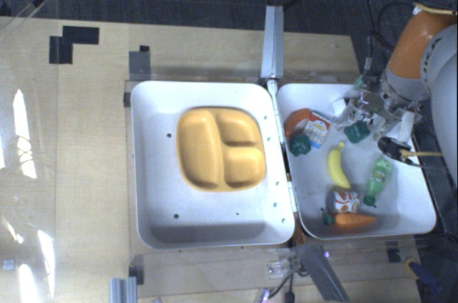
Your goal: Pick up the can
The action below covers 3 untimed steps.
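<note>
Two shallow white bins sit side by side on the pale wooden surface (86, 151). The left bin (154, 223) holds one thing: a yellow tray (218, 149) with three compartments, lying near the bin's middle. The right bin (422, 212) carries the rest.

Counting what lies in the right bin: one can (344, 202), on its side near the bin's near edge, with an orange-and-white label; one carrot (352, 220) just beside it on the near side, apparently touching; one banana (337, 167) standing roughly lengthwise in the middle, just far of the can; one green bottle (378, 178) to the right of the banana, tilted; one small dark green object (299, 145) near the bin's left wall; one reddish-orange item (297, 118) at the far left corner with one white-and-red packet (315, 128) lying against it; and one teal piece (356, 132) just under the arm's wrist.

The grey arm with its orange band (417, 44) comes in from the right, and the tool (372, 115) hangs over the far right part of the right bin, well apart from the can. From here I cannot tell how the tool is set; the metal parts blur together with the clutter beneath.
</note>
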{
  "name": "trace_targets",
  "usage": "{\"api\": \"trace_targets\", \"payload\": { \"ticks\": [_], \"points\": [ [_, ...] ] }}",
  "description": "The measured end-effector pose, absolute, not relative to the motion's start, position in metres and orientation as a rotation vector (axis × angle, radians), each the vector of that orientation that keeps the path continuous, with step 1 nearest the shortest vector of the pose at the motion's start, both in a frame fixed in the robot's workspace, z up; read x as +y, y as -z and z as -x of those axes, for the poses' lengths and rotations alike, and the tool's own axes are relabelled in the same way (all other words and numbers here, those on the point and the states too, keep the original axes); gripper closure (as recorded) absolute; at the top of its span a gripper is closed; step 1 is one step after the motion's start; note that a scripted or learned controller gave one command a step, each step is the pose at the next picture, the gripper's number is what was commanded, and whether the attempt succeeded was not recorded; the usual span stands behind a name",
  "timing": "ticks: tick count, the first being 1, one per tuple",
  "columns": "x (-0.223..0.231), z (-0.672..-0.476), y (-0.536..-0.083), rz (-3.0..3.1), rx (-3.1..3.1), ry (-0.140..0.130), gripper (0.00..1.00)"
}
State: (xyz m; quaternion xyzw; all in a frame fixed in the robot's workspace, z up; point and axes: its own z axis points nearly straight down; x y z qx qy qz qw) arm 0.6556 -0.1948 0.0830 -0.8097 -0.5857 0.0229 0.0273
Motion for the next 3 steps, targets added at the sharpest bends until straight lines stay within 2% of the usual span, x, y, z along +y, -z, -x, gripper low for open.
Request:
{"api": "trace_targets", "payload": {
  "ticks": [3],
  "points": [
    [-0.1953, -0.6542, -0.0811, 2.597, -1.649, -0.081, 0.0]
  ]
}}
